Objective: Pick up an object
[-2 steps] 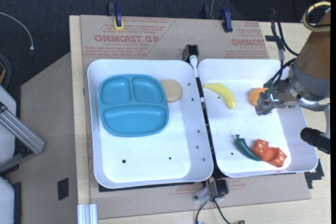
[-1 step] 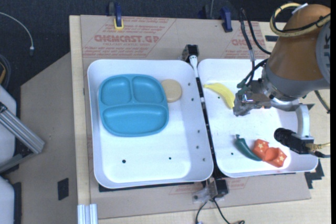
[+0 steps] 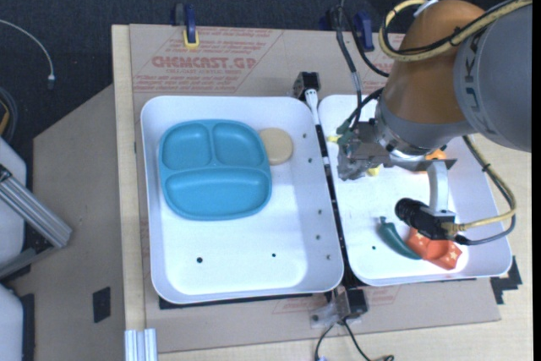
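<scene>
Camera view: the grey arm (image 3: 439, 72) reaches in over the right bin (image 3: 372, 266), with its jaws hanging near the bin's inner wall above bare white floor. I cannot tell whether the jaws are spread or pressed together, and nothing shows between them.

The nearest things to pick lie in that bin's near corner: a teal curved piece (image 3: 390, 237), slim and smooth, touching an orange chunky piece (image 3: 433, 249) that looks like glossy plastic.

A good try would probably shift toward these two, centre over one alone and descend straight, since the touching pair could wedge together.

In the left bin (image 3: 245, 275) on the desk (image 3: 211, 55) sit a blue divided plate (image 3: 215, 169), broad, shallow and hard to pinch, and just beside it a tan round disc (image 3: 277, 145), flat and matte.
</scene>
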Action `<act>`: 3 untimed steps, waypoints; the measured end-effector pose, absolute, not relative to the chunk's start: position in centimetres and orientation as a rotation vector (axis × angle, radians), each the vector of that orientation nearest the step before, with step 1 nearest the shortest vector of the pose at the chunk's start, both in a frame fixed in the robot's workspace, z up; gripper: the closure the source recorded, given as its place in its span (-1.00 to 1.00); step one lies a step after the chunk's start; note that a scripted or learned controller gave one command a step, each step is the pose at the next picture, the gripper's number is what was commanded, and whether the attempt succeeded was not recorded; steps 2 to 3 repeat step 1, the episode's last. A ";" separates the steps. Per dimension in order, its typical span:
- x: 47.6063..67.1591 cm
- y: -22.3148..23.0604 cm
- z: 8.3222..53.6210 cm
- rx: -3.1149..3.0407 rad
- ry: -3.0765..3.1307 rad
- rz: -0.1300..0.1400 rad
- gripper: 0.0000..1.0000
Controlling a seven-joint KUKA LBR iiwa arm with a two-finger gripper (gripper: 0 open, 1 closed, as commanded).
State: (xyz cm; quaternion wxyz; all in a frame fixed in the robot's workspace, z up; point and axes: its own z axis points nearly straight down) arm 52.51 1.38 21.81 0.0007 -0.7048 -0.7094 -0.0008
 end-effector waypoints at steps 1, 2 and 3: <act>53.4 7.1 21.3 -2.213 -2.229 -0.003 1.00; 53.4 7.1 21.3 -2.213 -2.229 -0.003 1.00; 53.4 7.1 21.3 -2.213 -2.229 -0.003 1.00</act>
